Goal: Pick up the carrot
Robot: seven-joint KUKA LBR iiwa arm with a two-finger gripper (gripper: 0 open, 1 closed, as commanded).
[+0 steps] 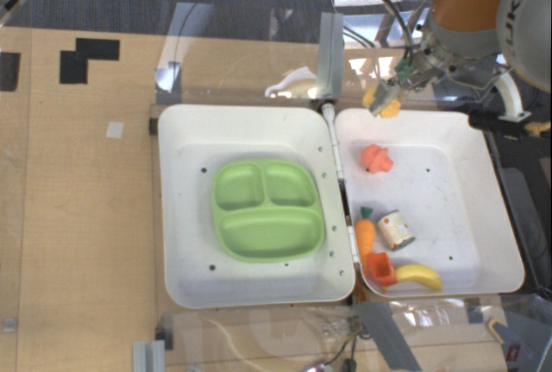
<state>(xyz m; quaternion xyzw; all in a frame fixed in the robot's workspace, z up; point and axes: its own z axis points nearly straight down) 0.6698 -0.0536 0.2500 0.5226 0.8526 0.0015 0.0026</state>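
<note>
Camera view, slanted look down on table with two white bins. Carrot (366, 235) lying against left wall of right bin (448, 156), near front, green top pointing away; not yet lifted. Red piece (380, 268) and banana (418, 277) just in front of carrot, small can (395, 230) just beside, pink toy (376, 158) farther back. Jaws (385, 102) well apart from carrot, over back rim, with yellow item (390, 110) at tip; cannot tell opening or true hold. Judged: pick unstarted, whole approach and grasp left.

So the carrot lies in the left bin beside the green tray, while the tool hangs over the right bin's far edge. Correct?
Not quite. The camera view shows the carrot in the right bin, against its left wall, near the can. The green tray sits in the left bin. The tool does hang over the right bin's far edge.
</note>
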